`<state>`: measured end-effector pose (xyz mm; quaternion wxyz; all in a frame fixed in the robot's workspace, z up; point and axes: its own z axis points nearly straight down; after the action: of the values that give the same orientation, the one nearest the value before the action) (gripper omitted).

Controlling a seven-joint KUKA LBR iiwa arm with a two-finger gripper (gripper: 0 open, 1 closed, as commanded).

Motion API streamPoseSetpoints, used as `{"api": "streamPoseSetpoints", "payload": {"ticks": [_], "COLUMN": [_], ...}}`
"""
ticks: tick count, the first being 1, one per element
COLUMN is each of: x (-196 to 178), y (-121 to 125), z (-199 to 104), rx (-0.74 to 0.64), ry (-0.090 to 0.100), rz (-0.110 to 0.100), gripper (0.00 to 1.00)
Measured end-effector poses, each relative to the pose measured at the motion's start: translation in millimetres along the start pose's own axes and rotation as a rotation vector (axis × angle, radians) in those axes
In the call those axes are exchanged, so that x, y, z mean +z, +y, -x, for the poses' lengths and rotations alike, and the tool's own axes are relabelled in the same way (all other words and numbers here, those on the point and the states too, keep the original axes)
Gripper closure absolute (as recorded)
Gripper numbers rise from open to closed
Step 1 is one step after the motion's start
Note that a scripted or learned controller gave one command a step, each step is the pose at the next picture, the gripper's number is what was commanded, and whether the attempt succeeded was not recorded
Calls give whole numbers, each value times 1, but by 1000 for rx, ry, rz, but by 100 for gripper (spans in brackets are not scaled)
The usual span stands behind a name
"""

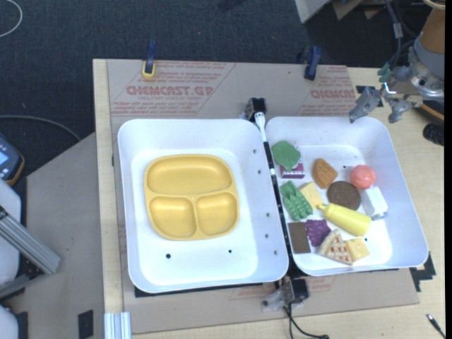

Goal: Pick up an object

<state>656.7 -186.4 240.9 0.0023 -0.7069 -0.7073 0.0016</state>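
Open tool [376, 106] above right bin [402, 154]

Yellow divided tray [190, 195], left bin [134, 189]

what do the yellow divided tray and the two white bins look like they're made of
Yellow divided tray: likely moulded plastic, matte, with soft rounded compartment edges. Left white bin and right white bin: probably thin formed plastic, smooth and slightly glossy, with rounded corners. Exact material can't be confirmed.
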Motion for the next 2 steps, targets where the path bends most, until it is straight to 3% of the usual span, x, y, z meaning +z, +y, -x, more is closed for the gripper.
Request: {"api": "streamPoseSetpoints", "payload": {"ticks": [2], "x": [95], "y": [-7], "z": [0], "rx": [1], "ry": [1], "rz": [-1], "gripper": [0]}}
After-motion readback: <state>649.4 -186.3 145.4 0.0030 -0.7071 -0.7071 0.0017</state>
